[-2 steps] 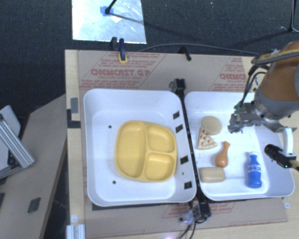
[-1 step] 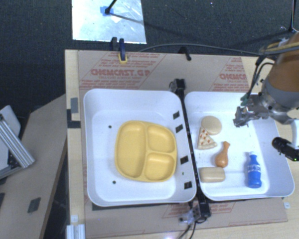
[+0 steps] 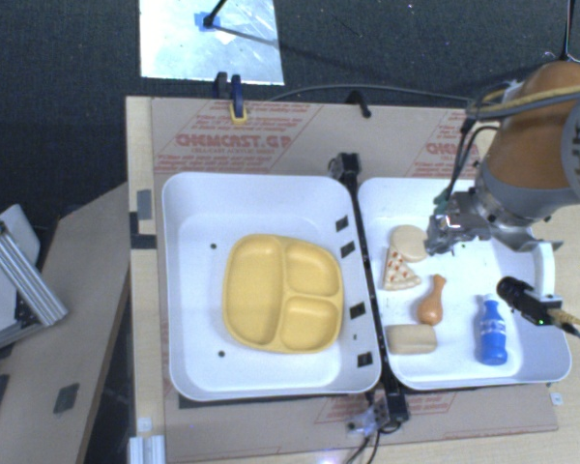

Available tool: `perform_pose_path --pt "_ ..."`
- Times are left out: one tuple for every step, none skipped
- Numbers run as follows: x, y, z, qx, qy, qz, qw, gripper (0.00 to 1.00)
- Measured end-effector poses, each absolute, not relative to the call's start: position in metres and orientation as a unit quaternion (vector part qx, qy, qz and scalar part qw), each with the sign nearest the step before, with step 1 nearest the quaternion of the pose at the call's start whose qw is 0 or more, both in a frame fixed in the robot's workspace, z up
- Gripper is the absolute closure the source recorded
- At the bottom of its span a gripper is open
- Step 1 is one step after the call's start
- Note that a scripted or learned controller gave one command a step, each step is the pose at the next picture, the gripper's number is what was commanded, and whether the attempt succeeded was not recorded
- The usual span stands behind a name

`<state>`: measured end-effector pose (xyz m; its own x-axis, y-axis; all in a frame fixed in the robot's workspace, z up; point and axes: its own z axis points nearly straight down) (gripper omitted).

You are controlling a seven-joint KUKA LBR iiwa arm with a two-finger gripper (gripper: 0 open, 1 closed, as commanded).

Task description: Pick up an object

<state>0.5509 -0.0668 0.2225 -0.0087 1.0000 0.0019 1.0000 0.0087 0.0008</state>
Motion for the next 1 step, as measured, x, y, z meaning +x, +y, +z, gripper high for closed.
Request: perform_pose_path --pt "0.5417 -0.0145 0.2333 -0.704 -0.711 -0.0012 0.000 1.00"
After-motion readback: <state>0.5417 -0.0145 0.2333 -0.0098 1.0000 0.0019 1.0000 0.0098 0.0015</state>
